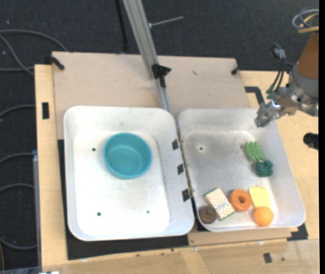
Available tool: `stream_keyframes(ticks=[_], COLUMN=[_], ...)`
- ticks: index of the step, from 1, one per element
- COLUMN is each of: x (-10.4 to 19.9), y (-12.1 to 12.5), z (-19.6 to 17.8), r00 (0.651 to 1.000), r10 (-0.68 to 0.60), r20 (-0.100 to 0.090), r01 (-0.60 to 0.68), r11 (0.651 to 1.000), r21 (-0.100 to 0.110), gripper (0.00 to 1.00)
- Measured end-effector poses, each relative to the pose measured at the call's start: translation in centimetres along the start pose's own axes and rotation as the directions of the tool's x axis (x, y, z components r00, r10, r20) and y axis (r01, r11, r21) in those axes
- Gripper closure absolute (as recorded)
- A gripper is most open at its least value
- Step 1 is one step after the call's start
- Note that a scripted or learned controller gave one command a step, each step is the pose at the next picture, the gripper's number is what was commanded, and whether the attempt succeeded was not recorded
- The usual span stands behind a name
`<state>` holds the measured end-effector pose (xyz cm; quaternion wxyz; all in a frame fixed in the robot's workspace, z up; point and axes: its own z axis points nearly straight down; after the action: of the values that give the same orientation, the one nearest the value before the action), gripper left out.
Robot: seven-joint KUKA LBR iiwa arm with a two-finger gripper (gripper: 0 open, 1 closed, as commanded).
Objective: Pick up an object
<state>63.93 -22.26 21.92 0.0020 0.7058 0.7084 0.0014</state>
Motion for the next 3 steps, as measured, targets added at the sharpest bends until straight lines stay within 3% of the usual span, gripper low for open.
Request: stream_keyframes(ticks=[3], x=[14.9], y=[-6.4], z=[-1.2], r00=[1.000], r10=[-0.003], r20=[-0.003], r01=[0.003], r11=[1.000], r21=[0.004], gripper=[1.00])
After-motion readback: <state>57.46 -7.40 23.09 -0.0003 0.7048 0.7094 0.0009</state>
